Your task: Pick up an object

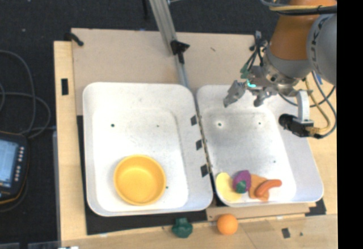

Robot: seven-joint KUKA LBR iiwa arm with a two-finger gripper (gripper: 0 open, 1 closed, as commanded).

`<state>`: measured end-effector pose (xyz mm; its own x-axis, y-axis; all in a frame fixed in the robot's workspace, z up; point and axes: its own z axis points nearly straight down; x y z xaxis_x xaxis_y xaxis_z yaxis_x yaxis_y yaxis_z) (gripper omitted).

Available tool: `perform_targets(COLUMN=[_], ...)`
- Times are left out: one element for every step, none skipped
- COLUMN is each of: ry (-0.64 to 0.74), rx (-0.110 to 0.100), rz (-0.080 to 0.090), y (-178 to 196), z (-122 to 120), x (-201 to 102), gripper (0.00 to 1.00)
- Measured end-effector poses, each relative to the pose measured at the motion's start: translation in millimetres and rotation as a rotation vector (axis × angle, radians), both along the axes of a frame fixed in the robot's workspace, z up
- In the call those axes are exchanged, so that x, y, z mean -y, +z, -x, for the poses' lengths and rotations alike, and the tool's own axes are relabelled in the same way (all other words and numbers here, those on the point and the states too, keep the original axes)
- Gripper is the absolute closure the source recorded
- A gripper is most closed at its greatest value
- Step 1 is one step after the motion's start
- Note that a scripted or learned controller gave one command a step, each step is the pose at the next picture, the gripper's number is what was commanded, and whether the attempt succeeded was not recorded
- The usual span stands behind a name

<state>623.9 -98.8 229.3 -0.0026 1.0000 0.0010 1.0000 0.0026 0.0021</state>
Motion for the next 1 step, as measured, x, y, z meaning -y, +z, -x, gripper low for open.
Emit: perform_targets(ry=[-0.004], rx=[-0.004], rz=[0.003], y=[-43.4], z=[-4.1], x=[3.8], gripper=[0.00])
